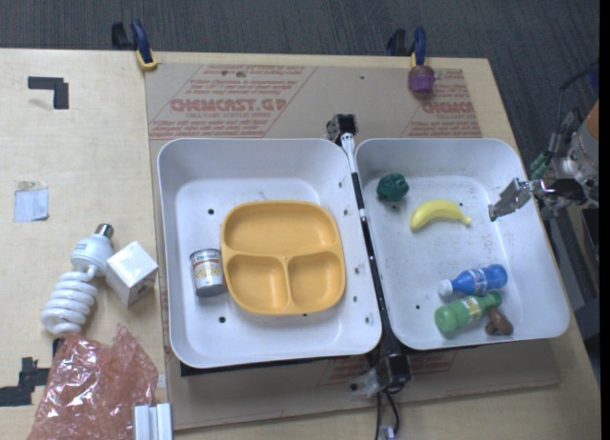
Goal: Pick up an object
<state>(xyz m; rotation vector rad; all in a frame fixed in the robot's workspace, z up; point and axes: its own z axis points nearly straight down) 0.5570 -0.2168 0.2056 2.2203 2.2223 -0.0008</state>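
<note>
My gripper (522, 184) hovers over the right rim of the right bin (534, 267), open, with nothing between its fingers. In that bin lie a yellow banana (440, 214), a dark green lumpy toy (392, 187), a blue bottle (474, 281), a green bottle (465, 313) and a small brown item (498, 324). The banana is a short way left of the gripper. The left bin (181, 181) holds a yellow divided plate (283, 257) and a small can (206, 271) beside it.
The bins meet at a dark ridge (360, 210). Left of the bins on the bench lie a spiral light bulb (76, 286), a white cube (132, 271) and crumpled pink plastic (91, 390). A purple item (421, 78) sits behind the right bin.
</note>
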